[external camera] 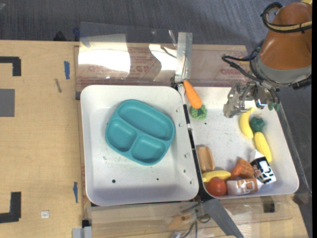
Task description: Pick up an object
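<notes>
Nearest the camera, well below the jaws along the right bin's (292,182) front wall, a tomato (216,186), a small bottle (242,186), an orange wedge (243,168), a black-and-white block (264,171), a banana (216,174) and a bread piece (205,157) are lying crowded together. Closer in, a corn cob (262,146) is lying just below and to the right of the jaws, and a yellow piece (245,124) with a green piece (257,124) against it is lying just under them. The gripper (240,103) is hanging over the back part of this bin with its metal fingers (232,106) pointing down; whether the jaws are wide or narrow I cannot tell from this angle, and nothing is showing between them. To the left of the jaws a carrot (192,95) is leaning by the divider with a green bit (199,112) at its tip, and well beyond that a teal plate (141,131) is sitting in the left bin (94,182). The step in hand looks like the approach. The next move calls for settling on one target, likely the yellow piece, centring over it and descending so the fingers are straddling it clear of its green neighbour.
</notes>
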Controlling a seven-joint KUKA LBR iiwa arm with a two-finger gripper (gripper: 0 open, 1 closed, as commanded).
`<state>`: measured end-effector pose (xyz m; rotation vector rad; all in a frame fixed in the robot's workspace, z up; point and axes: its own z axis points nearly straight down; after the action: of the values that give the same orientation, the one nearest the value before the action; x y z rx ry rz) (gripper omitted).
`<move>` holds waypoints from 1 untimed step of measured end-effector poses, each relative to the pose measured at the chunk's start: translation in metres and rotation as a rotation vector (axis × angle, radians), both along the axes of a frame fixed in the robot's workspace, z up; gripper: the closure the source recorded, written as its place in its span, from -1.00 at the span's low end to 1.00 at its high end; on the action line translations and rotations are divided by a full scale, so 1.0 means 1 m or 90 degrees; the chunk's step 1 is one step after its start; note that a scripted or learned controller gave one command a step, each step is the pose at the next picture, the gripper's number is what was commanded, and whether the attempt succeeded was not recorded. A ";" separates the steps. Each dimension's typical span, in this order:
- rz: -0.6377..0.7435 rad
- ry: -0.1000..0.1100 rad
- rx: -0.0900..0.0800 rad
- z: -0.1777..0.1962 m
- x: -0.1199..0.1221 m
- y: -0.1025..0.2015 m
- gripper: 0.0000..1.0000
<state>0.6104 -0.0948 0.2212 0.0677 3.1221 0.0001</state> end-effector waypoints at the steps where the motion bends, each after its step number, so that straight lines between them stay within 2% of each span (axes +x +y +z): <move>1: 0.001 -0.006 -0.001 0.012 0.002 0.001 1.00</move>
<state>0.6125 -0.0942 0.2329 0.0658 3.1125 -0.0016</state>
